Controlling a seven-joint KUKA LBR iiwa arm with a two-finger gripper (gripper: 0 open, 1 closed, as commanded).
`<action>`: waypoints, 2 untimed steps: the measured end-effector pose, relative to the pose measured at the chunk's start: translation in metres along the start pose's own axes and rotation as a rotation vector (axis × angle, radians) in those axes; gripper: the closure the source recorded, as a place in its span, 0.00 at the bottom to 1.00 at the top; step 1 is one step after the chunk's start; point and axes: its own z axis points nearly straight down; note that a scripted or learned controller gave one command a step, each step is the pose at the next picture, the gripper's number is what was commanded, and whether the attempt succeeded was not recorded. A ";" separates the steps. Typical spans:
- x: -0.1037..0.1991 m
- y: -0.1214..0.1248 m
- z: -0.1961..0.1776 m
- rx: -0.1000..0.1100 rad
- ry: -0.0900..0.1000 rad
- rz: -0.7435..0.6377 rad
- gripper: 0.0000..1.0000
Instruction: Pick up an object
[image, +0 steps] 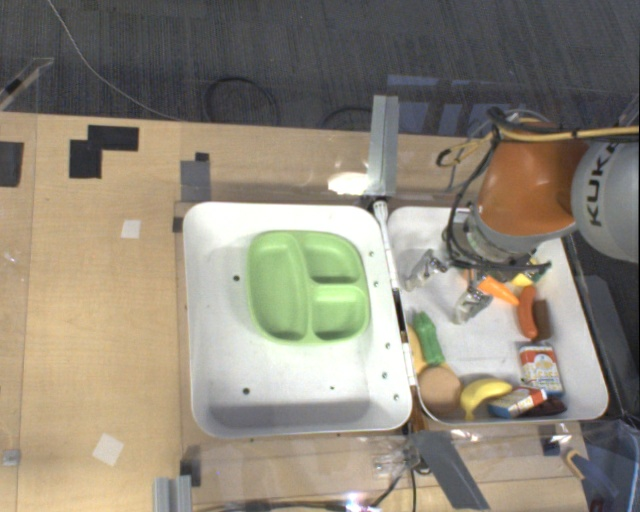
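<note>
My gripper (443, 286) hangs over the upper middle of the right bin (592, 385). Its two fingers (415, 268) stand apart, and bare bin floor shows between them, so it is open and holds nothing. An orange carrot (497, 292) lies just right of the fingers, partly under the wrist. A green pickle-like piece (428, 338) lies below the gripper near the bin's left wall. Along the bin's front sit a brown rounded object (438, 383) and a yellow banana (483, 393).
A reddish sausage (527, 316), a small labelled can (540, 365) and a red and blue item (527, 404) lie at the right bin's right and front. The left bin (210, 320) holds a green divided plate (305, 285). A metal post (381, 150) stands behind the bins.
</note>
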 end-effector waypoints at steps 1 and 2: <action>0.046 -0.035 -0.044 0.003 0.002 0.020 0.00; 0.043 -0.023 0.000 0.001 0.001 0.072 0.00</action>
